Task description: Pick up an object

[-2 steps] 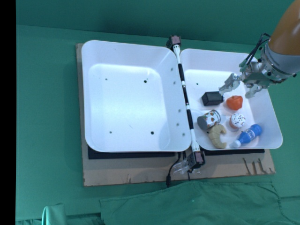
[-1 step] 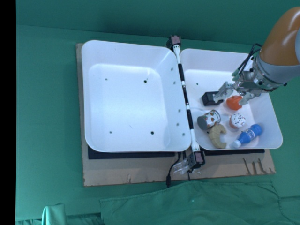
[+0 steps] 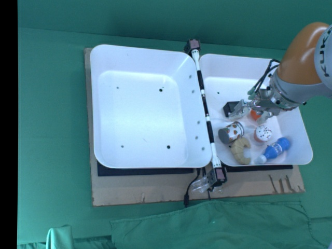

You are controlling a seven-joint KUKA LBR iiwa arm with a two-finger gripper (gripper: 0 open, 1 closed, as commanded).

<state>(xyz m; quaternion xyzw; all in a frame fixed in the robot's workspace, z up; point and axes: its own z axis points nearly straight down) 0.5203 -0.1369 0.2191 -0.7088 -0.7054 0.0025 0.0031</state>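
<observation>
The right bin (image 3: 228, 71) holds several small objects near its front: a grey and white cup-like toy (image 3: 231, 133), a tan croissant (image 3: 240, 151), a white speckled cupcake (image 3: 263, 134), a blue bottle (image 3: 276, 149) and a small orange-red piece (image 3: 255, 115). My gripper (image 3: 244, 107) hangs over the middle of this bin, pointing left, with a dark block (image 3: 231, 108) at its tip. The orange-red piece lies just under the wrist. Whether the dark block is part of the fingers or a separate object is unclear.
The left bin (image 3: 104, 61) lies beside the right one, with a black and white divider bar (image 3: 203, 100) between them. Both rest on a brown board (image 3: 155, 191) over green cloth. Cables (image 3: 199, 185) hang at the board's front.
</observation>
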